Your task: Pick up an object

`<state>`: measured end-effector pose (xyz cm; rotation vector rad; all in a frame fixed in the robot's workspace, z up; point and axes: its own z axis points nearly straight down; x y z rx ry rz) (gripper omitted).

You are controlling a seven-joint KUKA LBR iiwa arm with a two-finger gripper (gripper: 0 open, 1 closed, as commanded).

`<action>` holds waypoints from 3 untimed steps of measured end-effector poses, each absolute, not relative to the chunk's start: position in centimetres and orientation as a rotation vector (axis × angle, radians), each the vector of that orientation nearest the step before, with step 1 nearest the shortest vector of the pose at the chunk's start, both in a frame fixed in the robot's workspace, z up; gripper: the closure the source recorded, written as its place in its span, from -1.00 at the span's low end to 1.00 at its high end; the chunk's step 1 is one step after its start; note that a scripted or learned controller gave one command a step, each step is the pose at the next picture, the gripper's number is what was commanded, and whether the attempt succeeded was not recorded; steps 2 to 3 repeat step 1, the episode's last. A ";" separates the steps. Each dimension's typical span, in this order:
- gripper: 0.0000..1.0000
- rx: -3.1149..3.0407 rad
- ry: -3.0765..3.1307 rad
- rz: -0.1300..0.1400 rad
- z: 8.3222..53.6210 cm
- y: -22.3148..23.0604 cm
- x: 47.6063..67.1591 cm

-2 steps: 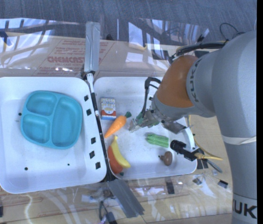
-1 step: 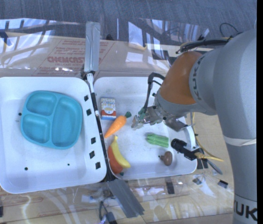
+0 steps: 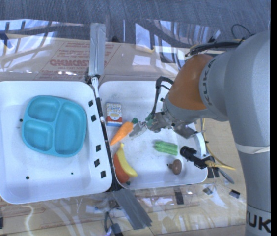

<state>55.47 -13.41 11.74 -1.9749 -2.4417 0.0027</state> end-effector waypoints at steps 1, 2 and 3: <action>-1.00 -2.029 -2.394 0.004 9.0 -11.9 60.2; -1.00 -2.029 -2.394 0.004 9.0 -11.9 60.2; -1.00 -2.029 -2.394 0.004 9.0 -11.9 60.2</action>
